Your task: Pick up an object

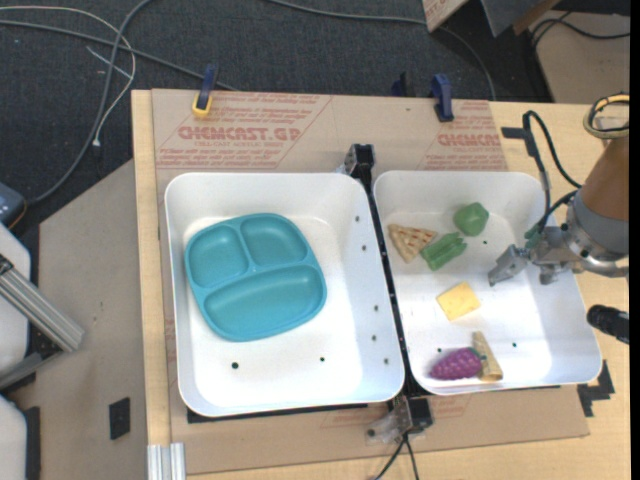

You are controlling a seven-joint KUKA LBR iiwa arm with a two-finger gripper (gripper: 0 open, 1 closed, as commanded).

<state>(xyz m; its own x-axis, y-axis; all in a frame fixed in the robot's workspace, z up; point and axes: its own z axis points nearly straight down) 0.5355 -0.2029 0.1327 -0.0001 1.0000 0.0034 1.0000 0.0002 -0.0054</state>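
Your gripper (503, 266) sits over the right bin (565, 353), toward its 3 o'clock wall, above bare white floor, and nothing lies between it and the floor; whether it is parted or closed, you cannot tell from this slant. The nearest candidate is the yellow block (458, 301), down at about 7 o'clock from the tool and lying clear of its neighbours, so it looks like the easiest pick. The green pieces (455, 235) at 10 o'clock lie close to the cracker wedge (410, 240), which risks a double catch. The purple grapes (457, 364) at the bin's 6 o'clock edge touch a tan piece. Centre yourself over the block before you descend, and straddle its flat sides squarely. The teal plate (256, 274) in the left bin is well apart; leave it.
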